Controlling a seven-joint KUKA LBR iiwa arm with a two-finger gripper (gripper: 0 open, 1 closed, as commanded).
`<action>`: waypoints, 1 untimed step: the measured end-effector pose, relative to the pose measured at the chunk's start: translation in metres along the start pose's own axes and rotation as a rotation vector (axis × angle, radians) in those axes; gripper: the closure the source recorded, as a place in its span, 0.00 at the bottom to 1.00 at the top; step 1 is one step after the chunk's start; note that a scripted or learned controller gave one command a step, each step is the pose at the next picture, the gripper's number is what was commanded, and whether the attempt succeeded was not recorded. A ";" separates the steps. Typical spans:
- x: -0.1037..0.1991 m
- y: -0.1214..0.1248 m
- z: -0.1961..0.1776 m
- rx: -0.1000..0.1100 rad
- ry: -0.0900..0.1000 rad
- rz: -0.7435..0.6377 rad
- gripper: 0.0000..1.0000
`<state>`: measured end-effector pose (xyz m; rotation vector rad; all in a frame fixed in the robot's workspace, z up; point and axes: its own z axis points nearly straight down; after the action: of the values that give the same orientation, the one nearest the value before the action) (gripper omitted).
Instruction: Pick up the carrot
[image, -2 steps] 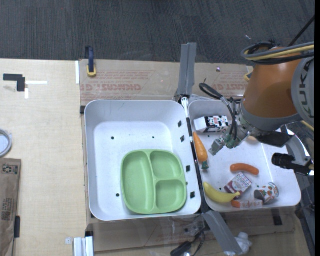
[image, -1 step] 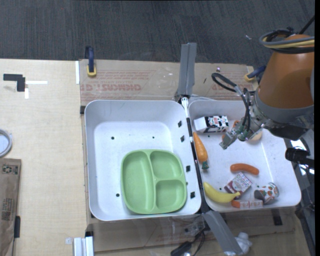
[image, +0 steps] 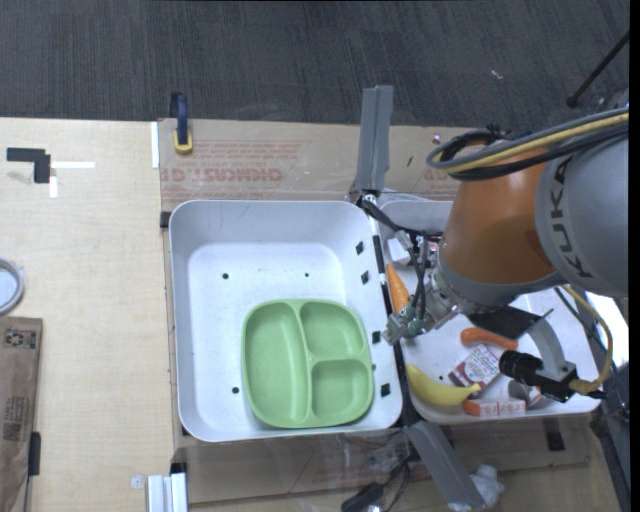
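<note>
A grey KUKA arm (image: 530, 215) with a broad orange band leans in from the right over the right-hand bin (image: 440, 412), its bulk covering much of that bin's floor. The jaws (image: 408, 322) hang low at the bin's left wall, beside the divide between the two bins; whether they are open, closed or gripping anything cannot be told, as the wrist and its cabling mask them.

The carrot (image: 398, 288) lies in the right bin close against its left wall, a slim orange shape running roughly lengthwise along that wall, just above the jaws and very near them. Contact between the two cannot be made out.

Toward the front of the same bin rests a yellow banana (image: 438, 391), curved along the near edge, with a red-and-white packet (image: 478, 364) just beside it and another small packet (image: 497, 408) at the front rim. A second orange item (image: 488, 338) lies partly under the arm.

The left bin (image: 200, 300) holds a pale green divided plate (image: 308, 363) with three compartments, set toward the front right corner. Both bins sit on a light wooden table (image: 80, 300), where a roll of tape (image: 8, 287) lies at the far left edge.
</note>
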<state>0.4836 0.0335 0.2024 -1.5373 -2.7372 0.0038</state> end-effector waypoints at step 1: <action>-0.070 0.010 0.012 -0.003 -0.002 -0.432 1.00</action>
<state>0.5281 -0.0209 0.1907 -0.9164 -3.0058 0.0012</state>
